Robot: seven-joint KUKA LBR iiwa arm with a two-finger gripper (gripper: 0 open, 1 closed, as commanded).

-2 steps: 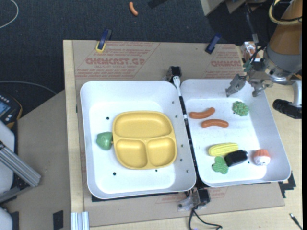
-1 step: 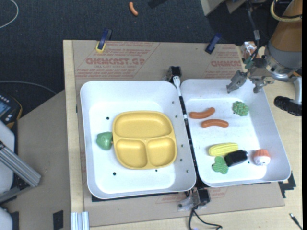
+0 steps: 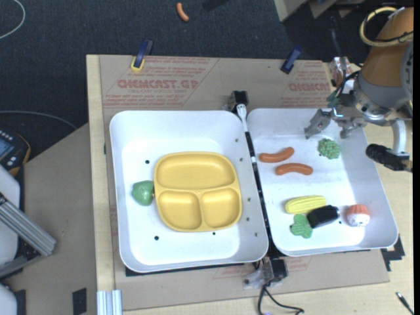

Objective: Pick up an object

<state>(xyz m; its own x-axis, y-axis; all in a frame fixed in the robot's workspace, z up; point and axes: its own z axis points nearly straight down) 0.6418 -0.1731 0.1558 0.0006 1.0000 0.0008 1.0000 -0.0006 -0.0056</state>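
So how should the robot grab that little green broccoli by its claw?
Probably from straight above, pinching the broccoli across its bumpy head. It sits apart from the two sausages, with bare floor of the right bin around it, so the fingers have room on both sides. The gripper hovers just above it.

A: Background stuff?
B: Brown board (image 3: pixel 98 176) printed CHEMCAST. Two clamps on its far edge: yellow-tipped clamp (image 3: pixel 140 56) on the left, blue clamp (image 3: pixel 291 60) on the right.
A: Floor?
B: Dark carpet (image 3: pixel 79 18), small orange piece (image 3: pixel 182 12) far side. Aluminium rail (image 3: pixel 26 231) near left.
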